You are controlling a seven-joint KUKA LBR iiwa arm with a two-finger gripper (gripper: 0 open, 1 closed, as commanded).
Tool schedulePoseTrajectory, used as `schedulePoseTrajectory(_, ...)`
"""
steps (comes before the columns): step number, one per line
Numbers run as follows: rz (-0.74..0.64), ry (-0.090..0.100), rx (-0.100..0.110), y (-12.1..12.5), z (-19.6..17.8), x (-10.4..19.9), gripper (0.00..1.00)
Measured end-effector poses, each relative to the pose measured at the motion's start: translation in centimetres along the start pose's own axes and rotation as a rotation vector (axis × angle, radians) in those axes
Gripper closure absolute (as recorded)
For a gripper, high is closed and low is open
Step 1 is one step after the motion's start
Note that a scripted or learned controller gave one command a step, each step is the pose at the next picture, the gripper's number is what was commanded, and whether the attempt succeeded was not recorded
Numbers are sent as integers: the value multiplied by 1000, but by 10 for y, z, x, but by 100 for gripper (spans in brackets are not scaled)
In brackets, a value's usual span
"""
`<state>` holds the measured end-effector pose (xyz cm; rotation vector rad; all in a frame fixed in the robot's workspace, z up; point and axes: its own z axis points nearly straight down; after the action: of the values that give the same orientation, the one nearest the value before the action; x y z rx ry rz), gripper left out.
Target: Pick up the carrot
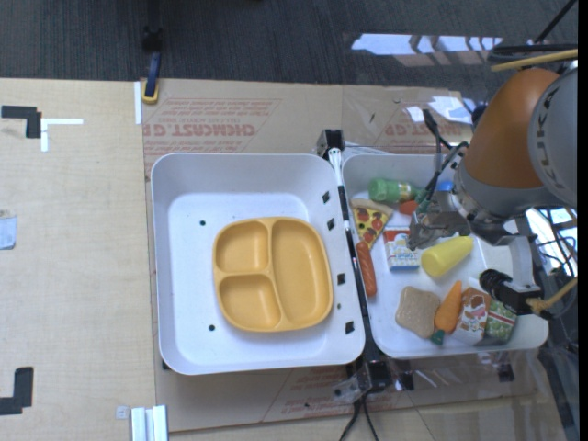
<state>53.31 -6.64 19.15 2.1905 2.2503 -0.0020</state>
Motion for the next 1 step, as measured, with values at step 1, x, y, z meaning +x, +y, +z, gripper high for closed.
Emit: schedulePoseTrajectory(1,0,0,0,0,0,0,0)
